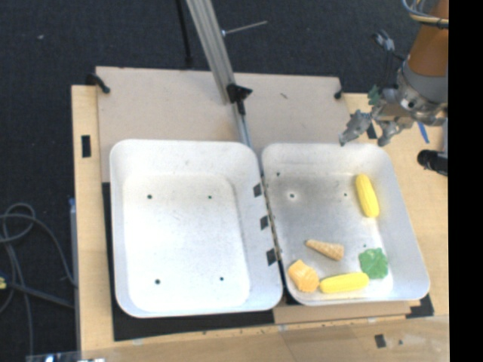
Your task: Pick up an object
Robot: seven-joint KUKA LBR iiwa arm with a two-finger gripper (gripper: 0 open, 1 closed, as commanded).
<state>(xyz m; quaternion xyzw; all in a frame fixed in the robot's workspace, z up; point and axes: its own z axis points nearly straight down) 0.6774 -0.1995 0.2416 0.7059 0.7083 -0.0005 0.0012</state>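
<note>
We see a yellow plastic corn cob point(367, 195), a tan cone point(324, 248), a green leafy toy point(373, 262) and two more yellow pieces in the right white bin point(317, 172). The tool point(367, 129) hangs above that bin's far right corner, fingers spread apart and holding nothing. The left white bin point(181, 225) sits beside it on the table point(166, 104).

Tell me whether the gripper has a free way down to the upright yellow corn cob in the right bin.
Probably yes: the gripper hangs above the bin's far rim, and the corn cob lies alone with nothing over it.
</note>
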